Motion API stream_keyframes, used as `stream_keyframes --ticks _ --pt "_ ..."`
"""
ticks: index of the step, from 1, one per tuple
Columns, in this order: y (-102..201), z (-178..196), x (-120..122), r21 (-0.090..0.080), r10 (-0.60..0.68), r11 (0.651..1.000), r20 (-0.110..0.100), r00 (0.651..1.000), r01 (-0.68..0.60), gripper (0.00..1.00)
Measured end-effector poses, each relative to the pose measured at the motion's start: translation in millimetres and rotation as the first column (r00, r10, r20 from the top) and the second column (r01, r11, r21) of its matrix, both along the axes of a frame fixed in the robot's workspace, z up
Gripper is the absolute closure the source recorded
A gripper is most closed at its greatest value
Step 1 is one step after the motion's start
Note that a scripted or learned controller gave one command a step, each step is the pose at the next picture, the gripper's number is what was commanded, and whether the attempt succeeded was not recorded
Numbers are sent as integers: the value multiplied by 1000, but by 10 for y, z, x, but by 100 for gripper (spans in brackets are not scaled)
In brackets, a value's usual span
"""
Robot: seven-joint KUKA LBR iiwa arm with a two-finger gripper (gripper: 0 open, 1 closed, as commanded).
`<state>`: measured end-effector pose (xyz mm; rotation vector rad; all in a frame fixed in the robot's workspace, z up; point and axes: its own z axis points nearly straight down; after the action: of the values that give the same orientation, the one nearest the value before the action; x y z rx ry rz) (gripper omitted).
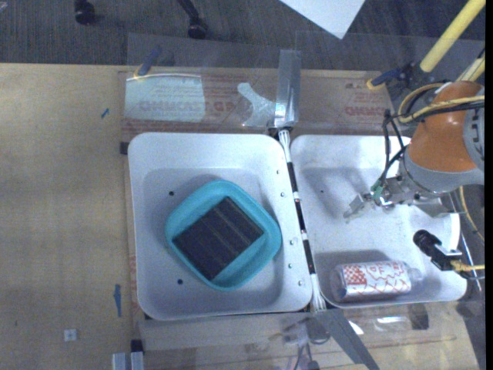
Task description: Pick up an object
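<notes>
While the bottle (375, 278) lies apart — end effector (356, 206) hovers.

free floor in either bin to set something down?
Right bin: bare floor between the gripper and the red-patterned packet. Left bin: the teal dish holding a dark block crowds the middle; bare strip along the far wall.

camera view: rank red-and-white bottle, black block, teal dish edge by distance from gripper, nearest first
Gripper is in the right bin.
1. Red-and-white patterned bottle, same bin, at its near edge just below the gripper.
2. Black block, left bin, lying in the dish.
3. Teal dish, judged at its far left rim, left bin.
</notes>
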<state>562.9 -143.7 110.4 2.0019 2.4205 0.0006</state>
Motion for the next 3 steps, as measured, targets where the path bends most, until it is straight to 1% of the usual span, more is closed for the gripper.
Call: stream_keyframes --ticks 1,2,3 --pt "253 -93 -651 1 130 992 -1 992 -130 0" --pt "342 54 -832 1 134 991 0 991 -134 0" --pt "433 -223 -822 1 45 999 4 999 -45 0"
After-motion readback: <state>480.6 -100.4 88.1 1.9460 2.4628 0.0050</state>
